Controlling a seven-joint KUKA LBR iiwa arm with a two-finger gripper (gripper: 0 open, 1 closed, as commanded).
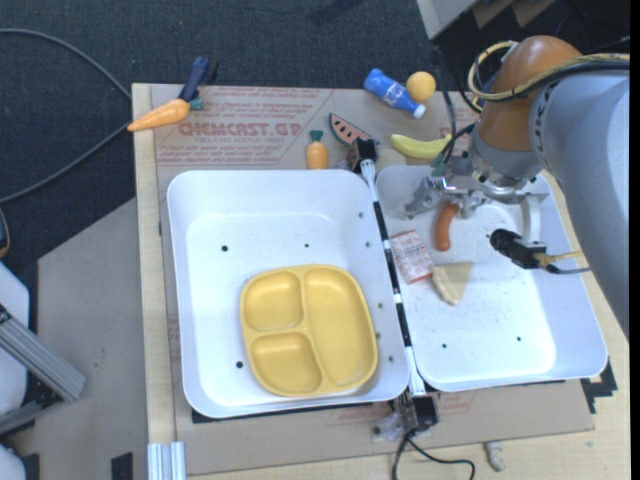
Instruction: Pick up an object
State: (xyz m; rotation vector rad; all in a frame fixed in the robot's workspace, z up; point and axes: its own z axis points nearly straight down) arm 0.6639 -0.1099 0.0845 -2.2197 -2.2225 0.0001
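Though the fingers (447, 200) sit directly above the toy hot dog (443, 229) in the right bin (520, 343), upper right of frame, I can't tell their spread; its long axis runs top-to-bottom, just below them.

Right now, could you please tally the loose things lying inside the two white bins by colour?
Yellow: 1, the three-compartment plastic plate in the left bin
Red-orange: 1, the small sausage
Red and white: 1, the flat packet
Tan: 1, the wedge
Total: 4
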